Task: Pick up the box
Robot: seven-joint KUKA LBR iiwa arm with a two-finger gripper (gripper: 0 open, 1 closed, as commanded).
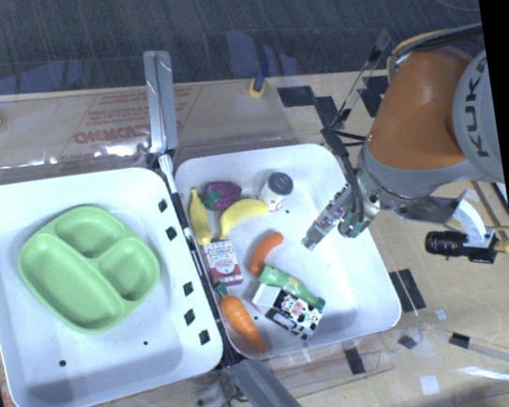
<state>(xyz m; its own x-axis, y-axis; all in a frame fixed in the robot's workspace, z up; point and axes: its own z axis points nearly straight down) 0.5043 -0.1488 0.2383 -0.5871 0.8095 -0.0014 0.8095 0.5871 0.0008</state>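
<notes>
- Left bin [1,283], farthest left of the end effector, carries a green divided plate [88,265]; three compartments, nothing lying in them.
- Past the divider, still left of the end effector, in the right bin [368,266]: two bananas, the upright banana [199,217] against the bin's left wall and a curved banana [243,213] beside it, with a purple item [222,193] between their tops – too small to name.
- Below the upright banana lies a small red-and-white carton [223,262]; its print is too blurred to read.
- An orange carrot [240,323] sits at the lower left corner of that bin, down and left of the end effector; a smaller orange piece [263,250] lies tilted nearer to it.
- The box [288,303] – green, white and black, cow-patterned end – lies slanted below and left of the end effector, apart from it; any lettering is unreadable.
- A small round grey item [279,184] sits up and left of the end effector.
- The end effector [316,235] hovers over the bin's right half with nothing between its fingers; how far apart they stand I cannot tell.
- The arm's far side is cut off at the right.
- Reddish print on the bench [82,129] behind the bins is illegible.
</notes>
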